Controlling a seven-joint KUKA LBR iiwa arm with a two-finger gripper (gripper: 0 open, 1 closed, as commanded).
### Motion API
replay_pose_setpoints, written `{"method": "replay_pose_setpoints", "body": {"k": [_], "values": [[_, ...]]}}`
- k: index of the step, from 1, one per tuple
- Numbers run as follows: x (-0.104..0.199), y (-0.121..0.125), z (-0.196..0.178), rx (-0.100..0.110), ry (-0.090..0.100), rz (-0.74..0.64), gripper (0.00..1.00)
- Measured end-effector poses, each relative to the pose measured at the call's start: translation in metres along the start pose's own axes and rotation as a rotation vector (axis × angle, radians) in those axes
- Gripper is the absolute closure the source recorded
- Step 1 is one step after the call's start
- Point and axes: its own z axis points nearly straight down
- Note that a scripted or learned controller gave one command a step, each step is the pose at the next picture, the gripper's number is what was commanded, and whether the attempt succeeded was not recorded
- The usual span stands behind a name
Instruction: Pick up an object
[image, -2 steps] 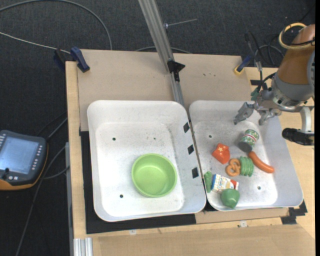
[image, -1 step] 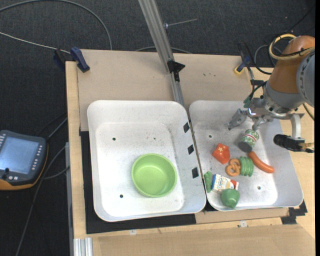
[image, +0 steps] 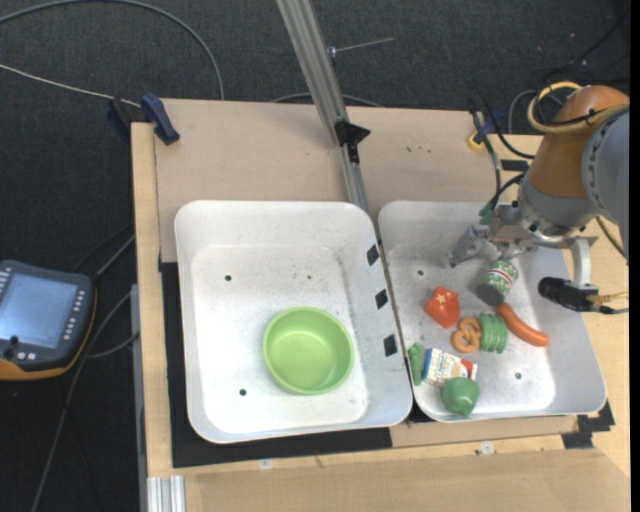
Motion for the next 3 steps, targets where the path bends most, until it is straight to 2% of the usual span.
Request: {"method": "replay_pose_setpoints", "body": {"k": [1, 2, 3], "values": [[0.0, 0.001, -0.012, -0.003, -0.001, 0.0, 1.0], [-0.005, -0.005, -0.059, -0.006, -0.001, 0.0, 1.0], [-0.002, 0.001, -0.122, -0.007, -0.001, 0.0, 1.0]]}}
